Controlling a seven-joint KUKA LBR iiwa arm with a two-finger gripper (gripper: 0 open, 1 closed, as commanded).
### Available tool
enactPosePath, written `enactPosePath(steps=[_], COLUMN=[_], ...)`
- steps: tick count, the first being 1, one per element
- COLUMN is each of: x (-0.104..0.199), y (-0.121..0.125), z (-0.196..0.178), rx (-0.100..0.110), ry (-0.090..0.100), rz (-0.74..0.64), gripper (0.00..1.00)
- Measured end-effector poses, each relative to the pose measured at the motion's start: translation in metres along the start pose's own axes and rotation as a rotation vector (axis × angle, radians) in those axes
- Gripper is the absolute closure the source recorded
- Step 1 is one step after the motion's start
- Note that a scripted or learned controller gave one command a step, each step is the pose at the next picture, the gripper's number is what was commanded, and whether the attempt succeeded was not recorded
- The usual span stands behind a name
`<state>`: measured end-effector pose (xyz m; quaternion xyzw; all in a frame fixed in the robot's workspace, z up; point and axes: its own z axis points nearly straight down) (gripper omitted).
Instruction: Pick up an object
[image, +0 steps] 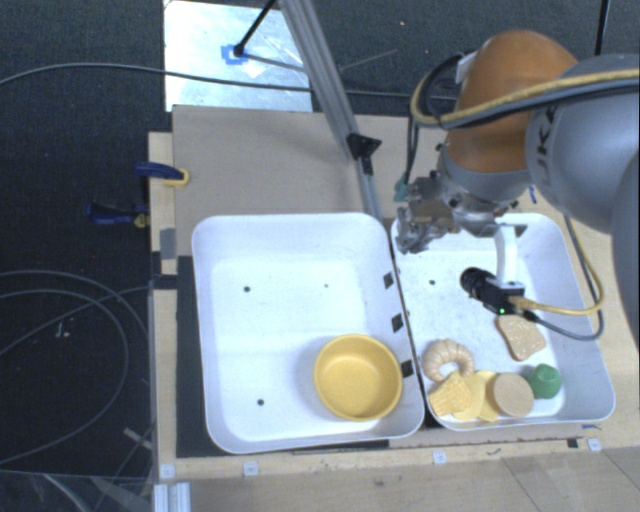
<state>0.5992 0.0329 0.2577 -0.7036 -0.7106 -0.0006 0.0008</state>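
Your gripper (412, 232) hangs over the far left corner of the right bin (585, 330), up by the divide, well apart from the cluster at the bin's near edge. You can't tell how its jaws stand; nothing shows between them.

Candidates sit bunched near the front: a knobbly, pale pastry ring (447, 357), a yellow waffled wedge (455, 395) touching it, a flat tan disc (512, 394), a small green cap-shaped piece (545, 380) and a toast-like slice (522, 337) just behind. All look like hard moulded plastic.

Left of that bin, a smooth yellow bowl (357, 375) rests alone in the left bin (230, 330). Probably the arm is staging before descent.
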Motion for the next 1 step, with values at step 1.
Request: enactPosePath(steps=[1], x=[0.0503], y=[-0.0261], z=[0.0086], rx=[0.002], ry=[-0.001], rz=[0.0], gripper=[1.0])
